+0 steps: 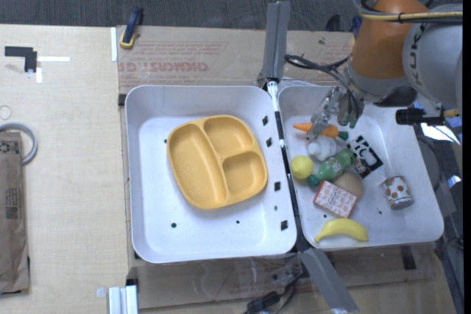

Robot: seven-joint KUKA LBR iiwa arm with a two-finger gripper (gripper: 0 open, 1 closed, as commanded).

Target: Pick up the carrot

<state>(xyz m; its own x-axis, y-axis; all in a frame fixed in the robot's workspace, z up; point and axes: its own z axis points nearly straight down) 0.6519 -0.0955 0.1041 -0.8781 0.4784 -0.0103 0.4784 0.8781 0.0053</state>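
Note:
The carrot [303, 128] is a small orange piece lying in the right bin [423, 228], near the bin's upper left, with its pointed end toward the divider. My gripper [335, 121] hangs right over the carrot's thicker end and covers part of it. It looks open, one finger [322, 119] reaching down to the carrot and the other further right. Nothing is lifted between them. The grey arm with its orange band comes in from the upper right.
Crowded just below the carrot are a whitish lump [320, 149], a lemon [301, 167], a green bottle [335, 164], a red-and-white box [335, 198], a banana [341, 231] and a small can [397, 192]. A yellow divided plate [217, 159] lies in the left bin [147, 232].

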